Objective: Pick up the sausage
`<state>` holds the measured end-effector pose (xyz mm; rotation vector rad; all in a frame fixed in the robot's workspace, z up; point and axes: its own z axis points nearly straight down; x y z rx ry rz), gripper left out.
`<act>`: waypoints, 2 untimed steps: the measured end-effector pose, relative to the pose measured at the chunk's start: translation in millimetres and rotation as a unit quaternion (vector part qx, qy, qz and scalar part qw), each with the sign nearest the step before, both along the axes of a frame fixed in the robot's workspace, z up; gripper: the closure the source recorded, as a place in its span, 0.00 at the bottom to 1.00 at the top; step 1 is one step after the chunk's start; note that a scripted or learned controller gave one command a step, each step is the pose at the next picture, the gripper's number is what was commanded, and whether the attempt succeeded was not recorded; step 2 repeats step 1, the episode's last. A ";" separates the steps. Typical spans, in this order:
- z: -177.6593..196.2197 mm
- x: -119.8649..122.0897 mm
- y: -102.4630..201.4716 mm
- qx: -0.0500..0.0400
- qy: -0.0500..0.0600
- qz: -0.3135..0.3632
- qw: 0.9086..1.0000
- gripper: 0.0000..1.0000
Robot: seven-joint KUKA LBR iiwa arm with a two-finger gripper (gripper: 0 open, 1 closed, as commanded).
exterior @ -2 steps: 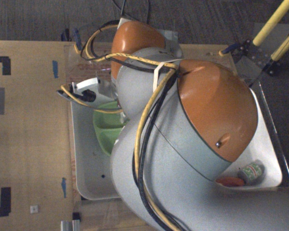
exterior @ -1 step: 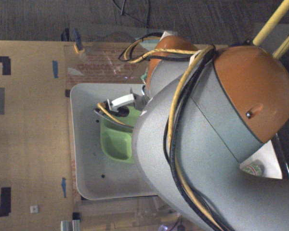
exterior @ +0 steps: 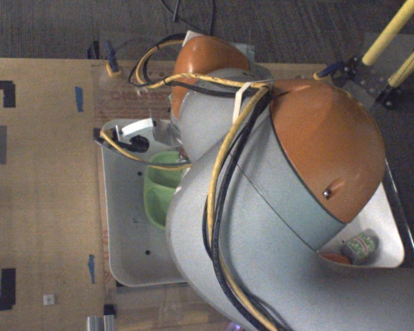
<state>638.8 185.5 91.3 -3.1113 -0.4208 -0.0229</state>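
Over the left bin [exterior: 124, 254] the arm [exterior: 262, 205] reaches down and covers most of the bench. Gripper state: cannot tell, since the wrist hides it. A green bowl-like container [exterior: 159, 188] lies in the left bin, partly under the wrist, contents hidden. The right bin [exterior: 393, 243] shows one corner holding a round grey-green item [exterior: 361, 245] and, just beside it, a red-orange piece [exterior: 337, 258] cut off by the arm. Sausage: cannot tell which item it is.

Soft, even light falls from above; my orange shell [exterior: 324, 150] carries a dull sheen. My arm [exterior: 262, 254], near the lens, looks slightly blurred and shades the bin [exterior: 124, 254] beneath. Grainy overall.
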 end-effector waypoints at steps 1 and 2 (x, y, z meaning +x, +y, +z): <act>4.2 18.1 38.7 -0.002 0.012 -0.016 1.000 1.00; 4.2 18.1 38.7 -0.002 0.012 -0.016 1.000 1.00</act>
